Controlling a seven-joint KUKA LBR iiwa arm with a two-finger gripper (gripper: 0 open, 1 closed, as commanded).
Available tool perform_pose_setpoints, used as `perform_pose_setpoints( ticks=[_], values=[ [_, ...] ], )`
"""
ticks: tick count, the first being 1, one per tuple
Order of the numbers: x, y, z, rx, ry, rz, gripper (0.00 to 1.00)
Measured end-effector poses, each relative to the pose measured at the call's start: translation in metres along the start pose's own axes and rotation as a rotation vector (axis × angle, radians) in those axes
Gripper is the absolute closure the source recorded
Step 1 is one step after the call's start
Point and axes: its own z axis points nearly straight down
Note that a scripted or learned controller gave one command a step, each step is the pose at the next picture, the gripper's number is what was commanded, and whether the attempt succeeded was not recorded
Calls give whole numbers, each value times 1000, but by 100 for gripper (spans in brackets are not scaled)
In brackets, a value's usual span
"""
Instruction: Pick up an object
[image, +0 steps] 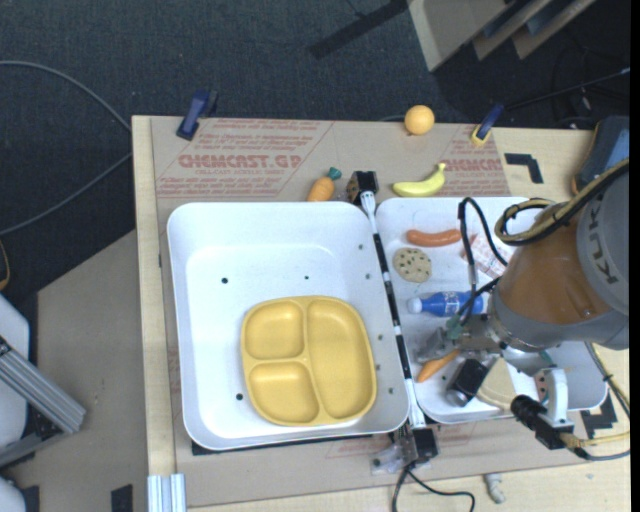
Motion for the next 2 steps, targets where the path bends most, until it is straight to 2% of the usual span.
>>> perform_pose_setpoints(
  ticks=[1, 2],
  values=[
    [0, 0, -10, -1, 0, 0, 100],
    [65, 61, -100, -4, 0, -3, 100]
  ],
)
